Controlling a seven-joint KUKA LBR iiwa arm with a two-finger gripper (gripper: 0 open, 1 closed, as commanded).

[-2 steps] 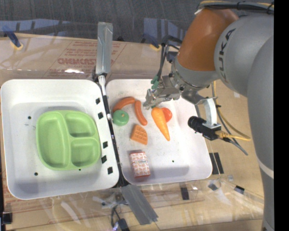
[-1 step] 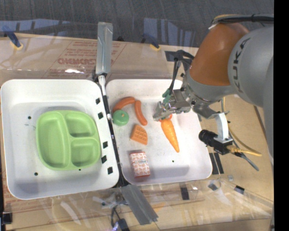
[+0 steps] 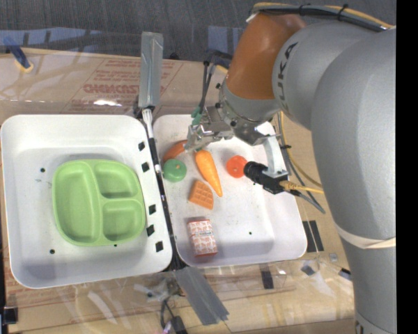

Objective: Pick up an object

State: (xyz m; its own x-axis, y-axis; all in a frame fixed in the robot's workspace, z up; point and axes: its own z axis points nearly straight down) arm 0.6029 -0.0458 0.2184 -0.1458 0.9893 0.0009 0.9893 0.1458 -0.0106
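Hovering over the back of the right bin point(image 3: 292, 235), our gripper point(image 3: 200, 135) sits just behind the carrot point(image 3: 209, 171), which we take as landmark and likely target. We read the metal fingers as slightly parted with nothing between them, though the wrist hides part of them, so treat that as a judgement. The carrot lies flat on the bin floor, thick end toward the gripper, tip pointing to the bin's front. Left of the carrot, nearly touching its thick end, is a green round piece point(image 3: 174, 170) with an orange piece point(image 3: 173, 149) behind it. Right of the carrot, apart from it, is a red tomato-like toy point(image 3: 236, 165). In front of the carrot lies an orange waffle wedge point(image 3: 201, 195), and farther forward a pink box point(image 3: 203, 236). Well left of the carrot, the left bin point(image 3: 14, 186) holds a green divided plate point(image 3: 97, 202). We think the arm is staged for a descent; the close neighbours on the carrot's left leave little finger clearance, so a collision or a double grab is the risk.
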